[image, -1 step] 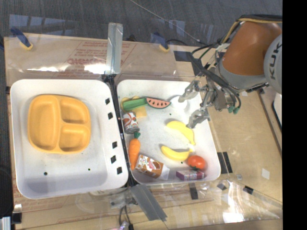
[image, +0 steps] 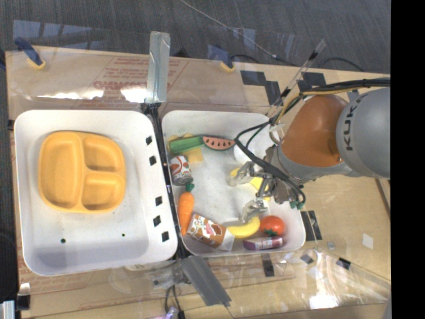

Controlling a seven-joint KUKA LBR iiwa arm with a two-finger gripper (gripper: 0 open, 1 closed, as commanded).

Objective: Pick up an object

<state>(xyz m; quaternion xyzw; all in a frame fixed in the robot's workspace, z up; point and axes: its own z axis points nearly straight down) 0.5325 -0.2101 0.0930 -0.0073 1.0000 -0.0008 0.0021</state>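
My gripper (image: 248,191) hangs low over the right bin (image: 219,119), right of its middle. The fingers stand open, one fingertip (image: 242,174) toward the back and the other near the front, with bare bin floor between them. A small yellow piece (image: 257,183) lies partly hidden under the wrist by the rear finger. Just past the front finger lie a banana (image: 244,229) and a red tomato (image: 273,225). A purple item (image: 263,244) sits at the front wall. Left of these are a printed carton (image: 205,232), a carrot (image: 186,209) and a can (image: 180,169).
A green vegetable (image: 185,143) and a watermelon slice (image: 218,142) lie at the right bin's back. The left bin (image: 86,244) holds a yellow divided plate (image: 81,171). Cables trail from the arm (image: 319,135) over the bin's right rim.
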